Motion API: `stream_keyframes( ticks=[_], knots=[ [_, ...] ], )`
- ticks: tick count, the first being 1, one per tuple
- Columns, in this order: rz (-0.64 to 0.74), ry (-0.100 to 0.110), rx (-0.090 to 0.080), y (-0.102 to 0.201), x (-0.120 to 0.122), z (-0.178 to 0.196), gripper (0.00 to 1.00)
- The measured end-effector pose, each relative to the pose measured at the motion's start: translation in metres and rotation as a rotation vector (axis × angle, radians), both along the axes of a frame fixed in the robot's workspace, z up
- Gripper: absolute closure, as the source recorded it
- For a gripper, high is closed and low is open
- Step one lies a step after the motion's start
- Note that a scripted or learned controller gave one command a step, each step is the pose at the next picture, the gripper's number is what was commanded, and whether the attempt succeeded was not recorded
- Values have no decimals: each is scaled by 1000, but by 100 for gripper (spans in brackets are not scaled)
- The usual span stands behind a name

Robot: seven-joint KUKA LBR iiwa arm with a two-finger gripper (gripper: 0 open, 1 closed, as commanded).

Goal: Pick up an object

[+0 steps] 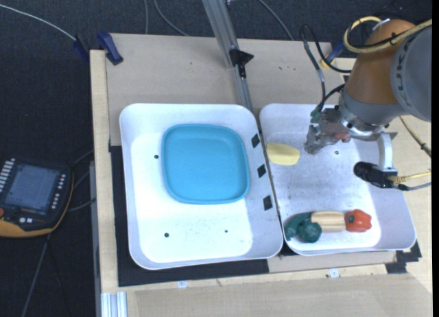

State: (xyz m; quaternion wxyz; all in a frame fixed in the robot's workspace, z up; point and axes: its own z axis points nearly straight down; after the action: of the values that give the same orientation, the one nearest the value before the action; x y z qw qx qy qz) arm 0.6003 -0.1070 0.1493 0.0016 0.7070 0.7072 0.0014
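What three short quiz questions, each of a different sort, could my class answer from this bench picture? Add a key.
1. True or false: the square blue plastic plate lies in the left white bin.
2. Which item lies nearest the gripper? A) pale yellow rounded piece B) red tomato-like toy C) dark green toy
3. Fill in: the tan cylinder lies between the green toy and the ___ toy.

Key: 1 true; 2 A; 3 red.

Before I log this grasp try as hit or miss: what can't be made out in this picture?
- Gripper: seen from above, too small to judge its state, or whether it touches the yellow piece beside it.
- Right bin: the arm covers its far right corner.
- Green, tan and red toys: too small to tell if separate or joined.
- Blue plate: hides the left bin floor under it.
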Motion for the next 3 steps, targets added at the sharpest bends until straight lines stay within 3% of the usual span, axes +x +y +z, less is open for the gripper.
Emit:
stream_keyframes(
  ticks=[1,3],
  knots=[
    [0,0,0,0,1,53,100],
    [3,3,2,87,-24,64,100]
  ],
)
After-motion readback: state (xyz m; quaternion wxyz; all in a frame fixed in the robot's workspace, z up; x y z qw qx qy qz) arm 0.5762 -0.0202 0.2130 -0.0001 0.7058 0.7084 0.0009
